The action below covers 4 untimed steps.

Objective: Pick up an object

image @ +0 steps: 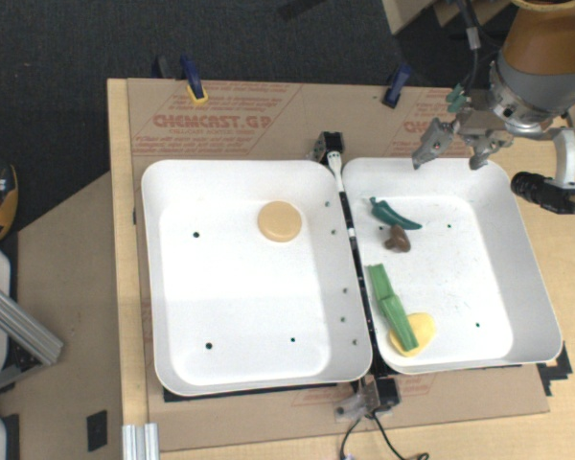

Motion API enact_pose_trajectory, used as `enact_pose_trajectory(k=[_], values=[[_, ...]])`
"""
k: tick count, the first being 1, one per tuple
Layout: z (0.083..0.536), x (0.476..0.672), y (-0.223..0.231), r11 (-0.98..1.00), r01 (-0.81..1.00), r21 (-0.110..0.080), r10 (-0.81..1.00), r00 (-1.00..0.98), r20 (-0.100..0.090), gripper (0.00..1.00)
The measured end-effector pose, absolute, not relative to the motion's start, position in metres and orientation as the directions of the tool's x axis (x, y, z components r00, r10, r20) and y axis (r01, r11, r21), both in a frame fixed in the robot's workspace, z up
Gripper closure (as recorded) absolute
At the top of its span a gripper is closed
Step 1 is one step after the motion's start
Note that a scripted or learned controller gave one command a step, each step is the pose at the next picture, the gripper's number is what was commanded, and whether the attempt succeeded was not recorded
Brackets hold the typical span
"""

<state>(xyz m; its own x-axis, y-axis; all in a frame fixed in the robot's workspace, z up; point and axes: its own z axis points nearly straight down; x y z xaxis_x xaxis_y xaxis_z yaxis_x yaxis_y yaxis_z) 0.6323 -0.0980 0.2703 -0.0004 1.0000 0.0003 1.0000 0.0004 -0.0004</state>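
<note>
Four candidates sit untouched, three in the right bin (pixel 517 257), one tan disc (pixel 281 221) left, while the gripper (pixel 451 151) hangs spread and empty over the right bin's far rim, likely staging for a descent.

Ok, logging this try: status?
Pincer open, above right bin's far rim, holding nothing. Round tan disc untouched in left bin. Nothing blocking.

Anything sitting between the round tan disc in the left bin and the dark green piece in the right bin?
No object. In the camera view, bare white floor and the bins' adjoining rims separate the tan disc from the dark green piece.
</note>
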Motion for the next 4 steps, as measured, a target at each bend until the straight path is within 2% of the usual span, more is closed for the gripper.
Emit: enact_pose_trajectory(k=[1, 2, 3, 4], values=[[0.158, 0.608, -0.097, -0.001, 1.0, -0.007, 1.0, 0.001, 0.002, 0.0], [0.122, 0.624, -0.1, 0.001, 1.0, -0.004, 1.0, -0.001, 0.0, 0.0], [0.083, 0.611, -0.094, -0.001, 1.0, -0.005, 1.0, 0.001, 0.001, 0.0], [0.096, 0.613, -0.094, -0.001, 1.0, 0.001, 1.0, 0.001, 0.0, 1.0]])
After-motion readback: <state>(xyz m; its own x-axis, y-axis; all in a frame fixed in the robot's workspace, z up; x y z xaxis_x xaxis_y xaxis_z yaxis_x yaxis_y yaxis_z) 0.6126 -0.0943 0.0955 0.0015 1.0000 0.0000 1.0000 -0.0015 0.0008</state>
